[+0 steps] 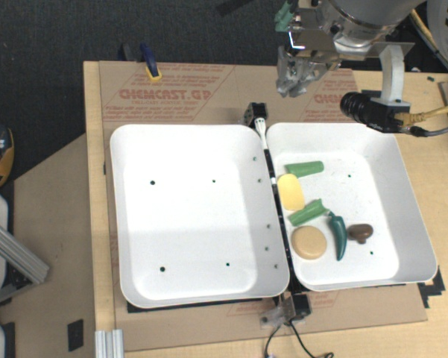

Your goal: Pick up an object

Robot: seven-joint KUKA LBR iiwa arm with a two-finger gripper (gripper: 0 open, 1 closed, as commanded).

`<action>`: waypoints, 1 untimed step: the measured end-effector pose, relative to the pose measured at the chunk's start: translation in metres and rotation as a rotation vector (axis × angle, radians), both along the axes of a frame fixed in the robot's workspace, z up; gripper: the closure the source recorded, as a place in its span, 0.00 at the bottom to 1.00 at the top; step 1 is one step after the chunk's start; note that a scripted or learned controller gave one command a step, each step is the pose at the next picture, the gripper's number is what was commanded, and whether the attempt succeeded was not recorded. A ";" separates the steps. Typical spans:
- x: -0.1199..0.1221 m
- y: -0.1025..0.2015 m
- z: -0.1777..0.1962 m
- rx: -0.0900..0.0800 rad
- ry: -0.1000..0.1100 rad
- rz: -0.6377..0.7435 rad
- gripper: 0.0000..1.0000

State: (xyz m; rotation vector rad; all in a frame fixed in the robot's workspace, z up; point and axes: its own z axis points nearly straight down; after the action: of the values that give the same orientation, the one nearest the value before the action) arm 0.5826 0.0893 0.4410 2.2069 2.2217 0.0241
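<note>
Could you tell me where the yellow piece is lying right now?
The yellow piece lies in the right bin, close to the divider between the two bins, just below a green piece and above the tan disc.

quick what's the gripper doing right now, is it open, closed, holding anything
Gripper: up above the far edge of the right bin, nothing between its fingers; open or shut cannot be told.

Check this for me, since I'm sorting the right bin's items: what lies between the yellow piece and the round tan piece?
In the camera view, a small green piece lies between the yellow piece and the round tan piece.
</note>
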 end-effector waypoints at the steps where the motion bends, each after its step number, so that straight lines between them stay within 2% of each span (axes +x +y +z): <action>1: -0.010 0.048 0.025 -0.002 0.012 -0.001 1.00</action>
State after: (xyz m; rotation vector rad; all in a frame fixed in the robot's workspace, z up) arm 0.5724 0.1377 0.4659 2.2130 2.2258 0.0093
